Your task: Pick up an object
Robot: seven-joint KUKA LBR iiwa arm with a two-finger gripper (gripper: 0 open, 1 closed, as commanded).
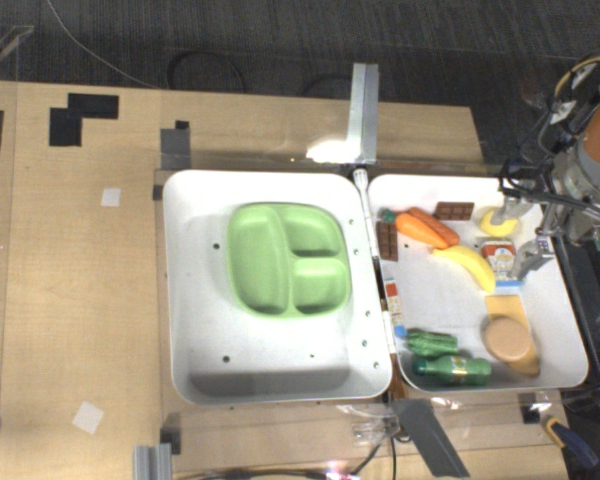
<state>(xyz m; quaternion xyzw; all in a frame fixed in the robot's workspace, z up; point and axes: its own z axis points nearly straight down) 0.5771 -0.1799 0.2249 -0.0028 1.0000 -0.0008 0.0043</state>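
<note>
You see two bins [185,298], one green tray [285,258], two bottles [450,368]. The banana [468,264] lies at eight o'clock, beside the tool [528,236], fingers apart.

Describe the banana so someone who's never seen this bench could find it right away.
Look at the right white bin, the one crowded with small items. Near its middle lies the banana, running diagonally just below the orange carrot. It is the only long, curved, plain yellow piece there; the carrot is orange and the bottles are green.
</note>
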